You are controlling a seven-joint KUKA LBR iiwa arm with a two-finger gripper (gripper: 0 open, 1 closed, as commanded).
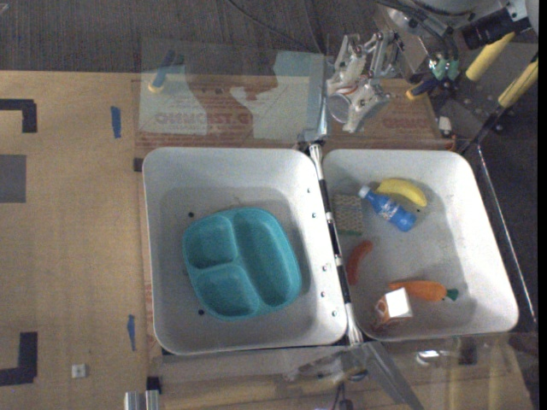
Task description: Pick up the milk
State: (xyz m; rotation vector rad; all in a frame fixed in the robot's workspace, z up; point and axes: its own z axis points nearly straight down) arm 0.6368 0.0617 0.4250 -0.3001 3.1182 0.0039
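Milk (393, 305): small carton in the right bin (487, 229), just left of the carrot (425, 291).
End effector (357, 82): beyond the bin, holding nothing; finger state unclear.
Approach: descend straight over the carton, clearing the carrot.

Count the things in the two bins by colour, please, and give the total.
Teal: 1, tray
Yellow: 1, banana
Blue: 1, bottle
Red: 1, chili
Orange: 1, carrot
Brown and white: 1, milk carton
Grey: 1, sponge
Total: 7
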